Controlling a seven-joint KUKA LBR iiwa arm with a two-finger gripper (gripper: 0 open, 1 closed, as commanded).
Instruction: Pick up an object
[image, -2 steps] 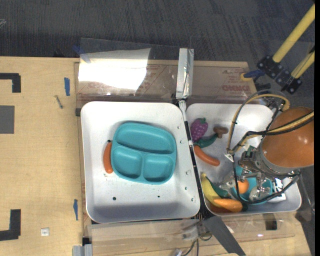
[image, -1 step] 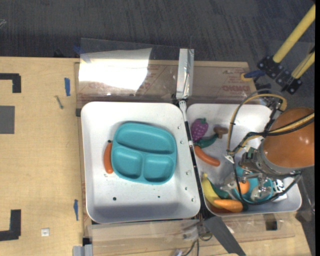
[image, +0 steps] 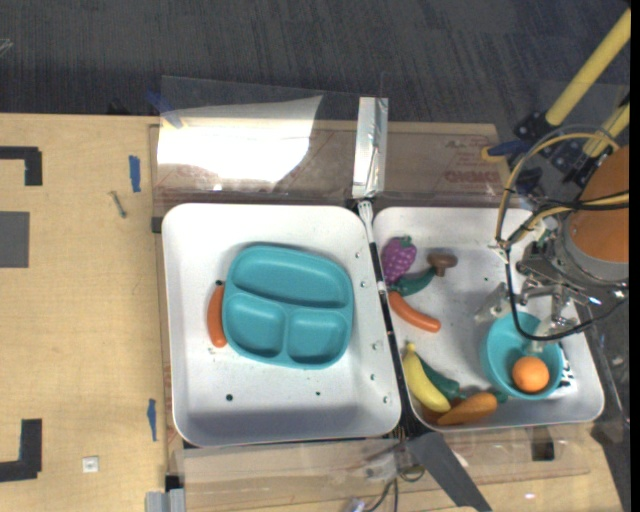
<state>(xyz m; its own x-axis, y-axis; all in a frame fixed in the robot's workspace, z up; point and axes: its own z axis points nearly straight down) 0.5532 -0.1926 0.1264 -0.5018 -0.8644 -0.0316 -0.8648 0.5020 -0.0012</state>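
My gripper (image: 537, 303) hangs over the right side of the right bin (image: 470, 240), just above the far rim of a teal bowl (image: 505, 355). An orange (image: 531, 375) lies inside that bowl. Along the bin's left side are purple grapes (image: 398, 257), a brown-and-green toy vegetable (image: 428, 273) and an orange sausage (image: 415, 313). A banana (image: 423, 382) and an orange carrot-like piece (image: 468, 407) rest at the near edge. Cables and the wrist hide part of the gripper.
The left bin (image: 190, 380) holds a teal divided plate (image: 288, 305) with an orange sausage (image: 215, 318) lying against its left side. A metal divider (image: 370, 160) and clear sheet stand behind the bins. Yellow and black cables (image: 540, 170) loop near the wrist.
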